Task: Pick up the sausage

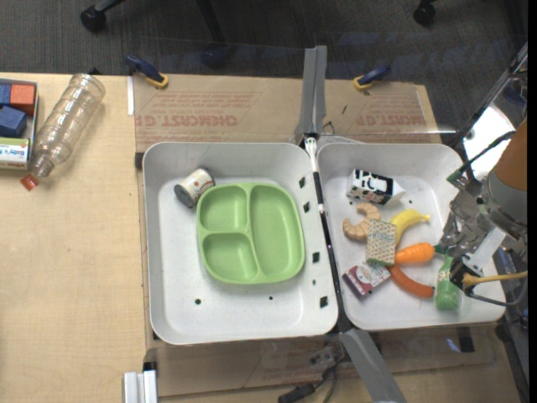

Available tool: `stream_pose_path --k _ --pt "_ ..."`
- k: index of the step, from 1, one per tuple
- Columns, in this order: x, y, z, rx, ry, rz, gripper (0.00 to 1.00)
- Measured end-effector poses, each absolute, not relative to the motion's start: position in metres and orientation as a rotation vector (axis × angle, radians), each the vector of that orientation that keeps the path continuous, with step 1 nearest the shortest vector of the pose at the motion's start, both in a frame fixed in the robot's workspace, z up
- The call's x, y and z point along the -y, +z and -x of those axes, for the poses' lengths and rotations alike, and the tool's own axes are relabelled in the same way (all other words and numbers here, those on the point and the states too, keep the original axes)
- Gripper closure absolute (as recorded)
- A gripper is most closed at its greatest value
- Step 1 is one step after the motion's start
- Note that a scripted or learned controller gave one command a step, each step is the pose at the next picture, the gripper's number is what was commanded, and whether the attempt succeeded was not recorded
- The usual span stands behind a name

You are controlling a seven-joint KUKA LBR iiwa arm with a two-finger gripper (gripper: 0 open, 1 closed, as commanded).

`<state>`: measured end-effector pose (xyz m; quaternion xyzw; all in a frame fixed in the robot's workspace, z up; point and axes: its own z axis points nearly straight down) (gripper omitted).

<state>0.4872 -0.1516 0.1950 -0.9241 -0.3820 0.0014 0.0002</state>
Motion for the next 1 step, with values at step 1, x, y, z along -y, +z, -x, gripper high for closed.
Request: stream_pose_path --k 1 --pt "0.1516 0.195 -0.4871 1.2 0.005 2.903 0.0"
